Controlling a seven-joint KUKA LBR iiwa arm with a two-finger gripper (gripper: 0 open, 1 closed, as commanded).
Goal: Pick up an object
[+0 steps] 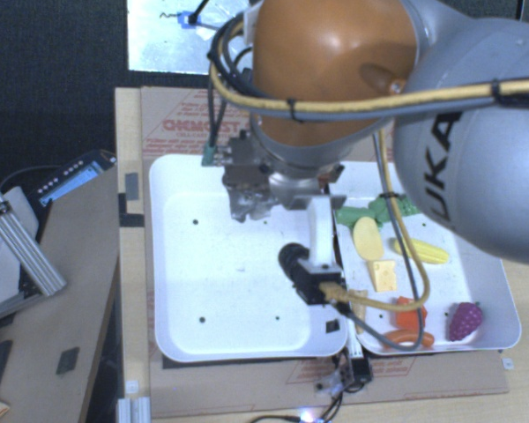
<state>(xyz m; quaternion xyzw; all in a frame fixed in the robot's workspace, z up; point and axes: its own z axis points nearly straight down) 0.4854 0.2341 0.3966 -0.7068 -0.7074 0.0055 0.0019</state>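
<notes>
**While the arm stands over the left bin: materials and pose**

Although both bins are shallow, glossy white plastic with rounded corners, the left bin [203, 280] shows a bare floor marked by a few dark specks. The right bin [502, 315] carries the loose items.

Items noted in the right bin, from centre right to lower right of the frame:
- a green leafy piece [392, 208]
- a smooth pale-yellow oval slice [368, 238]
- a curved yellow banana-like piece [426, 254]
- a yellow wedge-like block [383, 276]
- an orange carrot-like piece [407, 322]
- a knobbly purple grape cluster [465, 320], nearest the lower right corner

All appear to be moulded plastic. Beneath the bins lies brown cardboard [181, 117] with red print.

Arm: the smooth grey casing enters from the right edge, and its glossy orange band [326, 42] sits at top centre. The wrist points downward. This places the dull metal gripper [247, 192] over the upper part of the left bin, well apart from every item. Whether the gripper is apart or together cannot be told.
</notes>
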